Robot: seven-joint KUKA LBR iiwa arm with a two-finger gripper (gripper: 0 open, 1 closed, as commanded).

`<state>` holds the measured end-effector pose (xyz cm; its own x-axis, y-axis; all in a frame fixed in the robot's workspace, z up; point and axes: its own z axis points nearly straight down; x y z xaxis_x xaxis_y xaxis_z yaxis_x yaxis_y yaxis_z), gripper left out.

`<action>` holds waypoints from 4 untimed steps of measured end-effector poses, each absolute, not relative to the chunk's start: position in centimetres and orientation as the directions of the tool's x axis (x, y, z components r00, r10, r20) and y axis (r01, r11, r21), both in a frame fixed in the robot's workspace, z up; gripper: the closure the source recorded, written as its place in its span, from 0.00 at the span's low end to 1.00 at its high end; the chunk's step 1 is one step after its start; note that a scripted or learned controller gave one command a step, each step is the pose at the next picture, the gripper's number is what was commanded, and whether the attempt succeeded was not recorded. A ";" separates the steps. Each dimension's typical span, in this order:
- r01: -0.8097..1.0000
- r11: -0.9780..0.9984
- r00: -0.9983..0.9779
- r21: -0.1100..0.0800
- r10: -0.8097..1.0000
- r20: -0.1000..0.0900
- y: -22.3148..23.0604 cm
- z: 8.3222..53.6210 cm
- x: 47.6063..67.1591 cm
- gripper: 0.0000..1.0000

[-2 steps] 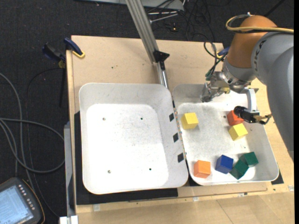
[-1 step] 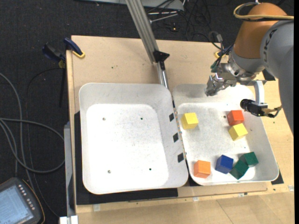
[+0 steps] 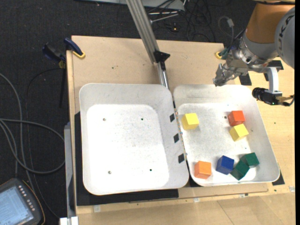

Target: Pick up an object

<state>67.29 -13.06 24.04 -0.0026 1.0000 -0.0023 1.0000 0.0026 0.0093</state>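
Note:
The right bin holds several small blocks: a yellow block near its left wall, an orange-red block and a second yellow block at the right, and an orange block, a blue block and two green blocks along the front. My gripper hangs above the bin's far rim, well behind the blocks, and nothing shows between its fingers.
The left bin lies beside the right one. A slanted metal pole crosses the bench behind the bins. Clamps sit at the bench's back corners. Cables lie on the floor at left.

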 end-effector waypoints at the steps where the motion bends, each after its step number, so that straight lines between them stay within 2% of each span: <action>1: 1.000 0.002 -0.002 0.003 1.000 -0.001 -13.0 24.4 67.4 1.00; 4: 1.000 0.008 -0.008 0.003 1.000 0.001 1.2 25.1 67.8 1.00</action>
